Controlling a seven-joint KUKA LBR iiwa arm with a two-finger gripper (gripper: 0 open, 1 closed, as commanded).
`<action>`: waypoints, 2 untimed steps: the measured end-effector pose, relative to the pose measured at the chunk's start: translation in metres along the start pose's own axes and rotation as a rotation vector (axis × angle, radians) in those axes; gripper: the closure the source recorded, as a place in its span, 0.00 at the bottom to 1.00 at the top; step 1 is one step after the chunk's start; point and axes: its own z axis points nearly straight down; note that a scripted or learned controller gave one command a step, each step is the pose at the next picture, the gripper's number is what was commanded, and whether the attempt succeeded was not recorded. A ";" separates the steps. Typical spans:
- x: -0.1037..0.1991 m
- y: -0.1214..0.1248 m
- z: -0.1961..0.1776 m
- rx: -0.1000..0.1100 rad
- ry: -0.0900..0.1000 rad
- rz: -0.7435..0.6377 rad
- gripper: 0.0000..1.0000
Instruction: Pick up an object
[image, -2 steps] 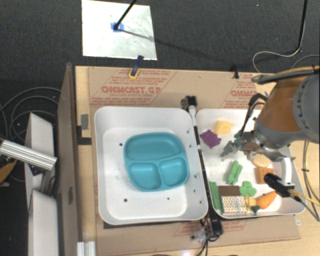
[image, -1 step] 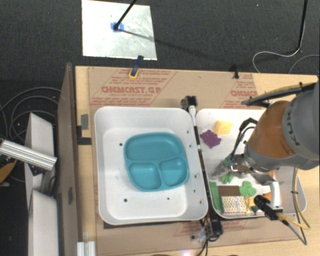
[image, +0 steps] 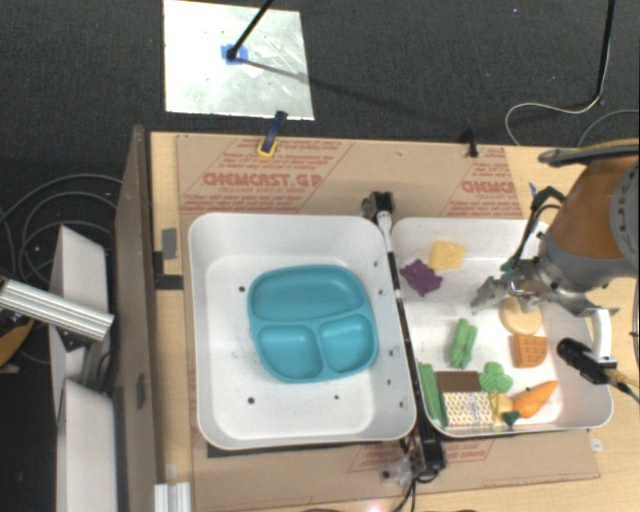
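Orange carrot (image: 536, 397) by right bin's near rim (image: 520, 428); end effector (image: 508, 290) above, grip state indiscernible.

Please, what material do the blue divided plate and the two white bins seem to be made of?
The blue divided plate looks like moulded plastic, matte with soft rounded edges. The left bin and right bin seem thin formed plastic, smooth and slightly glossy, though coated metal is possible.

Two bins sit side by side on the counter (image: 330, 170). The left bin (image: 215, 260) holds a divided plate (image: 312, 322) at its middle. The right bin (image: 590, 405) holds toy foods: a cheese wedge (image: 447, 254) at the back, a carrot (image: 533, 398) at the front, and a pickle (image: 462, 343) between them.
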 end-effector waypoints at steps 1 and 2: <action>0.070 -0.017 0.031 0.011 0.008 -0.009 0.00; 0.064 -0.044 0.008 0.010 0.005 -0.001 0.00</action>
